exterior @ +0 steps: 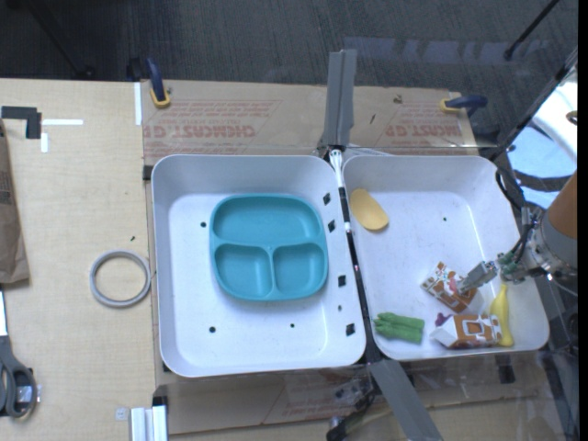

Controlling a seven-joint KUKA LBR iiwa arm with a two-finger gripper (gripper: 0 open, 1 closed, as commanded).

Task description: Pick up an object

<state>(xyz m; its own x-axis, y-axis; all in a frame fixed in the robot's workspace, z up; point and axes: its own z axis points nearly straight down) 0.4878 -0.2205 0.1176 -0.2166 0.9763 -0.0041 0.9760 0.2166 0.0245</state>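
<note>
The right bin [418, 165] holds several small things. A yellow oval piece [368, 209] lies near its back left corner. An orange-and-white carton [441, 286] lies right of the middle, and a second one [472, 331] sits at the front right beside a slim yellow item [502, 309]. A green toy [401, 327] rests near the front left, with a tiny purple bit [443, 320] next to it. My gripper [476, 277] reaches in from the right, low over the bin, its tip just at the right edge of the first carton. Nothing is lifted off the bin floor.
The left bin [175, 274] holds a teal divided plate [269, 246]. On the bench to the left lie a grey tape ring [120, 277] and scissors [14, 389]. A grey divider post [340, 99] stands behind the bins.
</note>
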